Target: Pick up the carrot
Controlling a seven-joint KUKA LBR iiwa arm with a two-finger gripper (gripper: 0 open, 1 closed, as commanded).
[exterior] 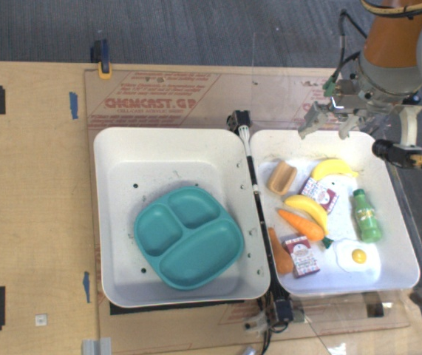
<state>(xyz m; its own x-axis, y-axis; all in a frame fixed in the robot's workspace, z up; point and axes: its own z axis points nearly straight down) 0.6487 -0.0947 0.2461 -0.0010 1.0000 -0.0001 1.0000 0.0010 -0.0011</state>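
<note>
- while the gripper (327, 120) hangs over the far rim of the right bin (406, 220), its two fingers stand spread apart with nothing between them; the carrot (301, 224) lies well clear of it, on the near side of the banana (307, 208).
- camera view, carrot as landmark: the carrot lies flat at a slant, thick end toward the fried egg toy (358, 257). the banana touches its far side. a small red carton (301, 255) sits just beside its near side. a second orange piece (280, 251) lies near its thin end, against the bin wall.
- risk 1: fingers closing across the carrot may catch the banana as well, since the two are in contact.
- risk 2: the program may target the second orange piece, which is similar in colour.
- risk 3: the carrot is tapered and probably smooth; a grasp near the thin end could slip.
- beyond the carrot, the left bin (114, 220) holds a teal plate (188, 237), not involved.
</note>
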